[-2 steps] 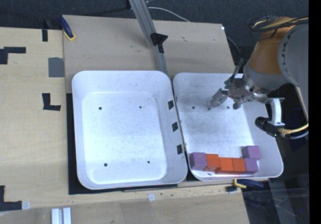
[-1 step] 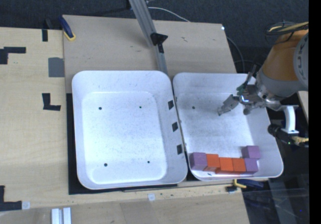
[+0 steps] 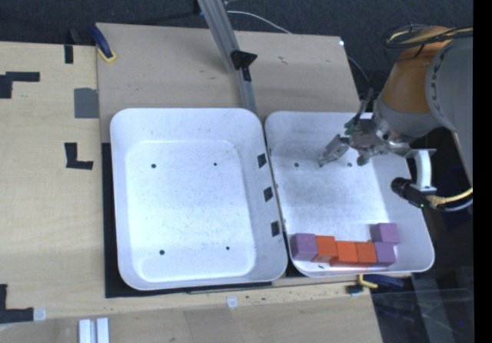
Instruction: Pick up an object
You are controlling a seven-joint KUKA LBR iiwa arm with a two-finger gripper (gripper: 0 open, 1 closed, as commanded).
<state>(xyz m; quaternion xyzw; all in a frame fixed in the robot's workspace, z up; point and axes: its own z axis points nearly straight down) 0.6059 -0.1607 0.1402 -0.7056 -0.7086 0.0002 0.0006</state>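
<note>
I am seeing the gripper [image 3: 335, 153] hanging over the upper part of the right bin [image 3: 338, 195], well apart from any object. Its metal fingers are too small and blurred here for me to tell how far apart they are standing, and I am seeing nothing between them. Behind it the wrist is widening into the orange band [image 3: 407, 84] and then the smooth grey body of the arm [image 3: 457, 80], which is reaching in from the right side.

The objects are sitting along the near edge of the same bin, packed into a tight row: a purple block [image 3: 304, 245] at the left end, orange blocks [image 3: 347, 251] in the middle, and more purple blocks [image 3: 384, 241] stacked at the right end. They are looking matte and boxy, touching one another and pressing close to the bin's front wall.

Both bins are shallow white trays with rounded corners and speckled floors. The left bin [image 3: 184, 195] is lying just beside the right one, their rims meeting. Both are resting on a pale wooden bench [image 3: 161, 64]. A ribbed metal rail [image 3: 211, 3] is slanting down from the top toward the seam between the bins.
</note>
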